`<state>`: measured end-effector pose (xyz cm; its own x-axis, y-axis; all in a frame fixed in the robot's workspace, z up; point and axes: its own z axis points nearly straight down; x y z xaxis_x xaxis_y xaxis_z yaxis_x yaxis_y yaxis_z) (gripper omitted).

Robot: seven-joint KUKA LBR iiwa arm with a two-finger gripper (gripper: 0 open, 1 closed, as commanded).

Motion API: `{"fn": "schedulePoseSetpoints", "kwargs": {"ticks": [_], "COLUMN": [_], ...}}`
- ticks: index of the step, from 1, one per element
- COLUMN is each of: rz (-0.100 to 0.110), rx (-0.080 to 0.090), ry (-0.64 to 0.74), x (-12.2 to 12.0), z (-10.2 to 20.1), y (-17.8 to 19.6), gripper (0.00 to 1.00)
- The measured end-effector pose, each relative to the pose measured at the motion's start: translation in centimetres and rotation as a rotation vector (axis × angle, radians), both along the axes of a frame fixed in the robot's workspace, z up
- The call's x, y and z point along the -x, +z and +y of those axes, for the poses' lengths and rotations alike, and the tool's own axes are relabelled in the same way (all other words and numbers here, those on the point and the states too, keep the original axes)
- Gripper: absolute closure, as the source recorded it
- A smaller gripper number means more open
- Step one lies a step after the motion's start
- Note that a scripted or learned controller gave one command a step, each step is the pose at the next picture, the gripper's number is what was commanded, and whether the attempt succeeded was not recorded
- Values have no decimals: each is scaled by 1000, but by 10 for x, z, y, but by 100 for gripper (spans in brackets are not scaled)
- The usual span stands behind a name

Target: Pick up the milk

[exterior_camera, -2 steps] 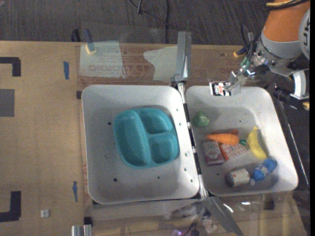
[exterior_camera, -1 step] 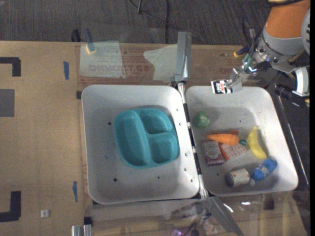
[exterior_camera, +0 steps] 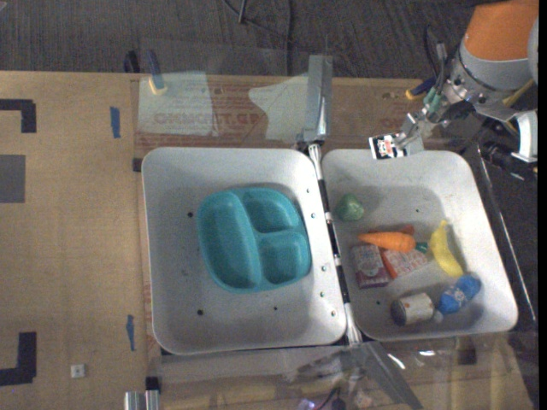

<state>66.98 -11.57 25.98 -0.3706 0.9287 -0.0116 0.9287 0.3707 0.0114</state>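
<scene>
We saw the milk [exterior_camera: 370, 266] in the frame's lower right, wedged between carrot [exterior_camera: 389, 241] and can [exterior_camera: 412, 308]; gripper [exterior_camera: 414, 127] fingers' state unclear

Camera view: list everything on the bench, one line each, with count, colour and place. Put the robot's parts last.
Bins: two, white, side by side on the bench.
Divided tray: one, teal, in the left bin.
Green item: one, right bin, upper left.
Carrot: one, orange, right bin, middle.
Banana: one, yellow, right of the carrot.
Red and white packets: two, below the carrot.
Milk: one, grey-white carton on its side, near the right bin's front edge.
Bottle: one, blue, beside the milk.
Arm: one, grey and orange, upper right.
Gripper: one, above the right bin's far rim.
</scene>
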Motion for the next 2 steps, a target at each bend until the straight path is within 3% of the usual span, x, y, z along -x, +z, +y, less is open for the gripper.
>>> {"fn": "schedulePoseSetpoints", "kwargs": {"ticks": [1, 2], "rz": [17, 9], "rx": [-6, -9], "ry": [21, -468], "x": [4, 7], "z": [-56, -41], "y": [-33, -11], "gripper": [100, 100]}}
